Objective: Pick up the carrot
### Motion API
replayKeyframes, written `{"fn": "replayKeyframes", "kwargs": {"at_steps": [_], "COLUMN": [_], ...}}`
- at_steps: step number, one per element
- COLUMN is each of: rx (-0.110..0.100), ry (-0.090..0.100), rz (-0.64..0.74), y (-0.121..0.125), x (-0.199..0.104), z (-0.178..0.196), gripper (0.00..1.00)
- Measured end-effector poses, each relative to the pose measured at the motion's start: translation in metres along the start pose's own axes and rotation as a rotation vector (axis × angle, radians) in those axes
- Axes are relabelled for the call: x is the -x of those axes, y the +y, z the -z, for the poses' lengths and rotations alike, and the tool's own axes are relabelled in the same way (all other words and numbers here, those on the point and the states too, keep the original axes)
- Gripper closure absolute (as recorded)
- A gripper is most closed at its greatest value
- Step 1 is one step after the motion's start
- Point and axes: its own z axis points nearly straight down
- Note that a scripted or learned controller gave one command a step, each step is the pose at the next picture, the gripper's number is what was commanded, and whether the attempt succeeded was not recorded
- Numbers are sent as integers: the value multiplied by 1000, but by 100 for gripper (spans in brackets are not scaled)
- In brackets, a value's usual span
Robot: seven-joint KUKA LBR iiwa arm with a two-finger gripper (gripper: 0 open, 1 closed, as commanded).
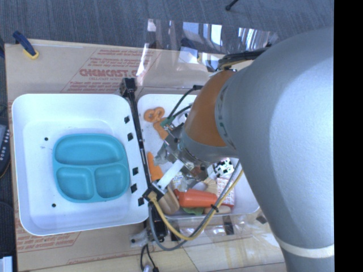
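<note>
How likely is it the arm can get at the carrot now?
Probably yes: the arm hangs over the right bin beside the carrot, whose top lies bare, though clutter crowds it.

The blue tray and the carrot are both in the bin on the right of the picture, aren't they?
Not quite. The camera view shows the blue tray lying in the left bin of the picture, all by itself. The carrot is in the right bin, just as you said, near its front edge under the robot's arm.

Bench (68,67), white bin (28,169) — second bin (146,102) alongside
</note>
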Motion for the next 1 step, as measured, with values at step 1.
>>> {"fn": "replayKeyframes", "kwargs": {"at_steps": [1], "rx": [-1], "ry": [-2], "rz": [-149], "y": [62], "x": [-21], "z": [0], "gripper": [0]}}
